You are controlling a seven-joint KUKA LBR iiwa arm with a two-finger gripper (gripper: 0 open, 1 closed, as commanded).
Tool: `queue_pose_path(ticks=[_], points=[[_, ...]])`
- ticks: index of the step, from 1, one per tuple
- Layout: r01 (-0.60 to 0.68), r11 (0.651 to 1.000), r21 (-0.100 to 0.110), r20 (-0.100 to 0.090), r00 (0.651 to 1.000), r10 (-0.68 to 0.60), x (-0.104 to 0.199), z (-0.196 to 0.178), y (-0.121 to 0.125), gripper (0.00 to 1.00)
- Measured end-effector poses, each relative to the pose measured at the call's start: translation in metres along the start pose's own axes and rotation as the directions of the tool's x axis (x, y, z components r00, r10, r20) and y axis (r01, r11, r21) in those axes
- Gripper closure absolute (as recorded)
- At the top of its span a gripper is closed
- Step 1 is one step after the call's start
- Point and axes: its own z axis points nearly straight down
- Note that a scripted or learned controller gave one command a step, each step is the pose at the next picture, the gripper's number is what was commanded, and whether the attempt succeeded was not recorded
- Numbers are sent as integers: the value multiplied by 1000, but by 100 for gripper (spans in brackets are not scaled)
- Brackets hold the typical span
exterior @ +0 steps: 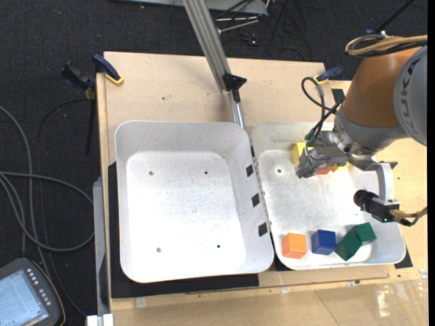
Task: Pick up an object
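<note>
My gripper hangs low over the back of the right bin. A yellow block sits just to its left, partly hidden by the gripper body. A red piece peeks out under its right side. Along the bin's front edge lie an orange cube, a blue cube and a green block. Nothing is seen between the fingers.
The left bin lies beside the right one, with small black clips on the shared rim. A slanted metal pole crosses the bench's back. The arm's cable and a black fitting hang over the right bin's right side.
</note>
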Motion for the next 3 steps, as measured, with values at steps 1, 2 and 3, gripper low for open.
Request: queue_pose_path(ticks=[1,2,3], points=[[1,1000,1,0,1000,-1,58,6,17,100],[-1,1000,1,0,1000,1,103,8,29,100],[-1,1000,-1,-1,1000,1,157,-8,48,100]])
